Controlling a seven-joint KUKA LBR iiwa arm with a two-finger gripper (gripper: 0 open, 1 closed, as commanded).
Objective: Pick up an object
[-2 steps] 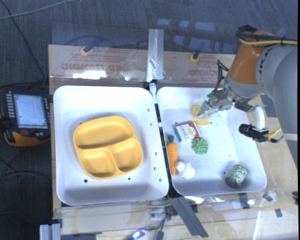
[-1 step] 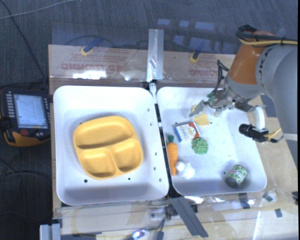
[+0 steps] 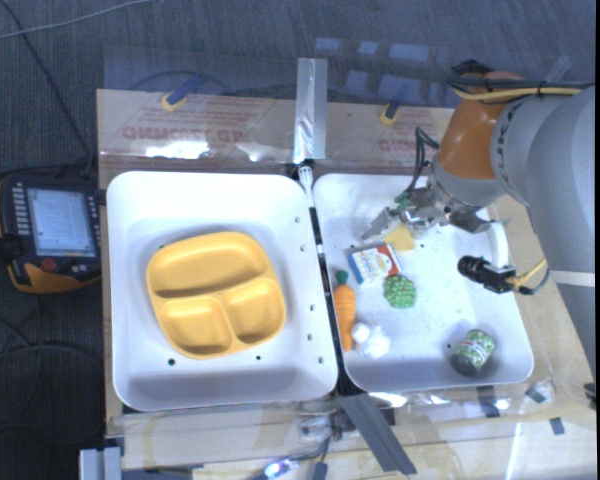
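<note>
My gripper [image 3: 393, 220] hangs low over the upper middle of the right bin [image 3: 510, 368]. A small pale yellow piece [image 3: 402, 238] lies just under and beside it; whether they touch I cannot tell. Below it lies a small blue, orange and white box [image 3: 372, 264]. A green bumpy ball [image 3: 400, 291] rests right of the box. An orange carrot [image 3: 345, 309] lies along the bin's left wall, with a white lump [image 3: 374, 342] at its lower end. A green can [image 3: 472, 351] sits on its side near the bin's lower right corner.
The left bin [image 3: 130, 368] holds a yellow divided tray [image 3: 217, 293]. A black plug with a cable [image 3: 485, 273] hangs off the arm over the right bin's right side. A teach pendant [image 3: 50, 230] lies on the floor at far left.
</note>
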